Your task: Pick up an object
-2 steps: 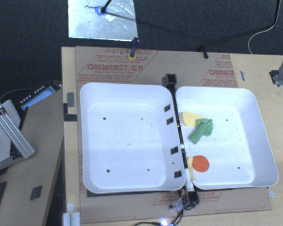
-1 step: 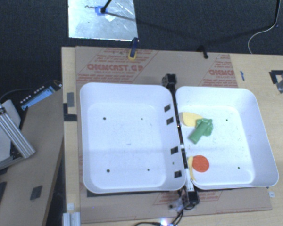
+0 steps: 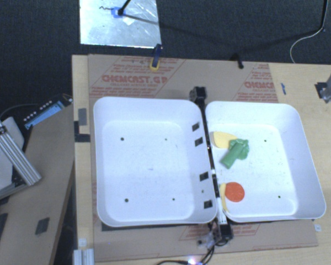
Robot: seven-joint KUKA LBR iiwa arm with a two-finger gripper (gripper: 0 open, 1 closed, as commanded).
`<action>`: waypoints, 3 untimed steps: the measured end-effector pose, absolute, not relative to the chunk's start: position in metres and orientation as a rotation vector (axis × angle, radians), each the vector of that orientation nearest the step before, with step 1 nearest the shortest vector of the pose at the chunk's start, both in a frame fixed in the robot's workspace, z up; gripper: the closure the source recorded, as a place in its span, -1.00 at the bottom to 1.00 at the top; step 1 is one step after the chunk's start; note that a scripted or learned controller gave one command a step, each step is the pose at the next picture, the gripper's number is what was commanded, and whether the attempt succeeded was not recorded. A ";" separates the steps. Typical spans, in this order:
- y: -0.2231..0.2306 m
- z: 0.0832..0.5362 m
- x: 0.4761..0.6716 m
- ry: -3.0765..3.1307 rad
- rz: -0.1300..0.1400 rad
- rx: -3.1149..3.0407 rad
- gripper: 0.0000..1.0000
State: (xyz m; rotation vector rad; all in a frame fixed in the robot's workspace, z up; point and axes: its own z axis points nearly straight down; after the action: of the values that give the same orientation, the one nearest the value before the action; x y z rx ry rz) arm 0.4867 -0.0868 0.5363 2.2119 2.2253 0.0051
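Three small objects lie in the left part of the right bin (image 3: pixel 287 164). A green elongated piece (image 3: pixel 234 152) rests at a slant, its upper end against a yellow wedge (image 3: pixel 222 139) close to the divider. Below them sits an orange-red disc (image 3: pixel 234 192), with a thin yellow sliver (image 3: pixel 223 195) at its left edge. All of them lie loose on the bin floor, and nothing touches them from above.
The left bin (image 3: pixel 149 159) adjoins the right one along a divider with black clips (image 3: pixel 204 148). A grey metal piece (image 3: pixel 330 87) pokes in at the right edge. A foil sheet (image 3: pixel 120 15) lies at the back, and an aluminium frame (image 3: pixel 11 153) stands at the left.
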 end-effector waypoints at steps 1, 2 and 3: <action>-0.059 0.535 0.487 2.228 0.004 2.213 1.00; 0.003 0.425 0.486 2.237 -0.007 2.215 1.00; 0.071 0.296 0.486 2.238 -0.011 2.215 1.00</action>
State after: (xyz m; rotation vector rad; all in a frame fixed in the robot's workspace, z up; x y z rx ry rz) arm 0.4856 0.0714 0.2963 2.2152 2.2384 -0.0105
